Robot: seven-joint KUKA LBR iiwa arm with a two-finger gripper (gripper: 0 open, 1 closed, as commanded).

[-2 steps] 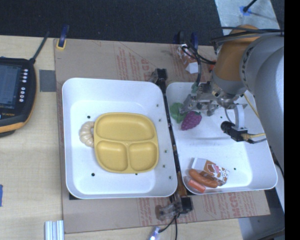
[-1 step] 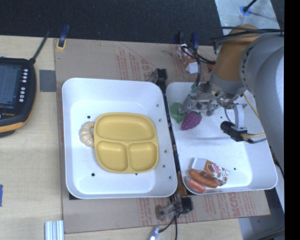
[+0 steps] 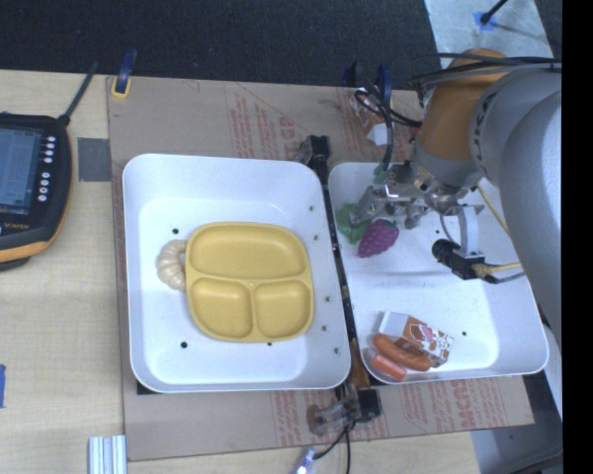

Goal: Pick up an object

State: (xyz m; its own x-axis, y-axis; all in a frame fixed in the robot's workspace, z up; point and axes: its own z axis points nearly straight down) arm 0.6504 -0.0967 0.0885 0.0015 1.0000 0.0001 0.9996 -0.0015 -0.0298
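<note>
Far left of the jaws, in the left bin (image 3: 148, 265): yellow tray (image 3: 249, 280), out of play. Just below the gripper (image 3: 393, 203), in the right bin (image 3: 514, 334): purple grapes (image 3: 378, 237), knobbly, likely the target. Cannot tell the jaws' state. Well below: a packet (image 3: 407, 346).

You're looking at a robotics lab bench: wooden table (image 3: 40, 363) topped with cardboard sheet (image 3: 227, 117), two white bins (image 3: 148, 265) clamped side by side, a teach pendant (image 3: 20, 186) on the left (orange-edged, screen lit), loose cables (image 3: 395, 117) by the grey arm (image 3: 519, 146), dark carpet (image 3: 227, 18) behind.
</note>
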